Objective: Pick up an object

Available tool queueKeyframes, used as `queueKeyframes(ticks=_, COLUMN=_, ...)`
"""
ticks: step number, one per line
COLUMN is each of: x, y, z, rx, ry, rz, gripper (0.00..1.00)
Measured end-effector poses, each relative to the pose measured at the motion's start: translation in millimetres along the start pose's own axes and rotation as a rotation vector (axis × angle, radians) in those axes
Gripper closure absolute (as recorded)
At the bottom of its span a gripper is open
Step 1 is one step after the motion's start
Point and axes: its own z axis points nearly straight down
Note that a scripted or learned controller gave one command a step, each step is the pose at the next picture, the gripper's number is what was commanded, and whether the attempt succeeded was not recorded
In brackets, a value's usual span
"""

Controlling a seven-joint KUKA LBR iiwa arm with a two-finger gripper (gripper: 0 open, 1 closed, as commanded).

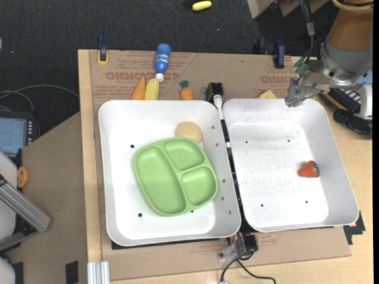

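nearest me, two white bins sit side by side on the worktop (177,64). one green divided tray (176,175) and one tan ball (189,131) at its 12 o'clock lie in the left bin (112,158). one red strawberry-like piece (308,170), probably the likeliest pick, sits alone toward 3 o'clock in the right bin (266,158). one end effector (294,97) hangs over that bin's 12 o'clock rim, well apart from it, gripping nothing; whether it is open i cannot tell.
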Motion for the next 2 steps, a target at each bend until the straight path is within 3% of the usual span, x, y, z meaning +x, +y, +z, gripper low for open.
queueKeyframes(ticks=1, x=22.9, y=24.7, z=-0.1, rx=0.000, ry=0.000, rz=0.001, gripper=1.00)
queueKeyframes(ticks=2, x=42.7, y=27.0, z=-4.4, rx=0.001, ry=0.000, rz=0.002, gripper=1.00)
